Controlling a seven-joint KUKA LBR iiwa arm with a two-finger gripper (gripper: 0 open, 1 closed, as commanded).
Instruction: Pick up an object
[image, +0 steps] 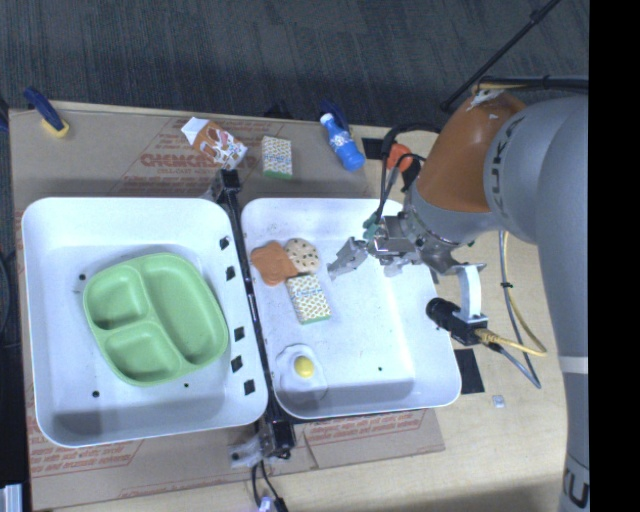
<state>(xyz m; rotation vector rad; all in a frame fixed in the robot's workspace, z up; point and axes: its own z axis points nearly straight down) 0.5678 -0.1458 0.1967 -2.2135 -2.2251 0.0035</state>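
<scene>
Reaching in from the right over the right bin (400, 375): grey arm (520, 150), orange-banded. Left bin (50, 300) bearing a green divided plate (152, 316). Gripper (345, 260) low over the right bin's middle, fingers spread, nothing between them. Just left of it, patterned rectangular sponge (309, 298), long axis running up-left to down-right. Beside that, orange piece (272, 262), speckled cookie (301, 254). Near the front wall, fried egg (300, 366).

green tray (155, 316), orange cookie (273, 262), perhaps speckled sponge (309, 298)
</scene>
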